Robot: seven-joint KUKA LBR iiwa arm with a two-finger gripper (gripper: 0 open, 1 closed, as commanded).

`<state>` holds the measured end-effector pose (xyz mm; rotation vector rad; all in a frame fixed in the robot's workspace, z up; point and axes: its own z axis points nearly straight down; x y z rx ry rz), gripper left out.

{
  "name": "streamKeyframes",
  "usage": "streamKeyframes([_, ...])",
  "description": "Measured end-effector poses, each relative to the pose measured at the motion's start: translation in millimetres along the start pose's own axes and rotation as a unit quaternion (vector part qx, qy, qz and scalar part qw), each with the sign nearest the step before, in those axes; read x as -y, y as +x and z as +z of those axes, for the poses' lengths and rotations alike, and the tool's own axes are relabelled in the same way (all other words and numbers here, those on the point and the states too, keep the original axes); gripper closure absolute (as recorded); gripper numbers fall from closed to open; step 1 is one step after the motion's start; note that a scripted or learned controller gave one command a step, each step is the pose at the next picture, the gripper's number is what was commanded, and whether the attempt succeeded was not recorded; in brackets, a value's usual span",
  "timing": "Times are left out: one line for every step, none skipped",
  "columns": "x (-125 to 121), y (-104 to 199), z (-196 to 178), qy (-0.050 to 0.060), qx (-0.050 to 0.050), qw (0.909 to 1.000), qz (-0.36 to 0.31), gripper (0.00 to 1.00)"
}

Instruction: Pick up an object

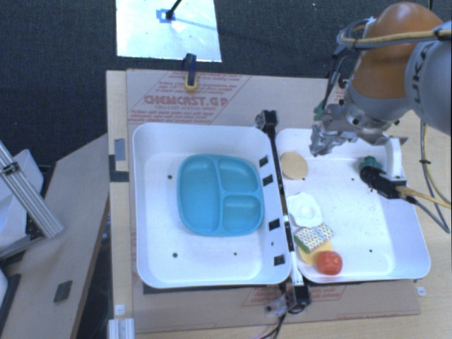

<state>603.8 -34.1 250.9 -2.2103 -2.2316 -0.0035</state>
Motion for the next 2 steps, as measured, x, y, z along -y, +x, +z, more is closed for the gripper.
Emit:
streamKeyframes([8,57,12,0.000,0.000,1.0000,0.000,1.00])
streamKeyframes([24,110,6,0.000,0.000,1.0000,-0.001,1.00])
